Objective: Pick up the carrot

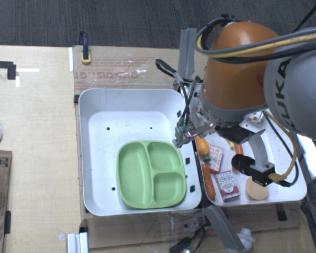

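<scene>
An orange carrot lies in the right bin, close to its left wall. My gripper hangs under the big orange wrist, over the divide between the two bins, just left of the carrot's upper end. Nothing shows between its tips. The wrist hides the back part of the right bin.
A green divided plate lies in the left bin. The right bin also holds a long orange-red piece by its left wall, two small red-and-white packets, a tan disc and a small orange item.
</scene>
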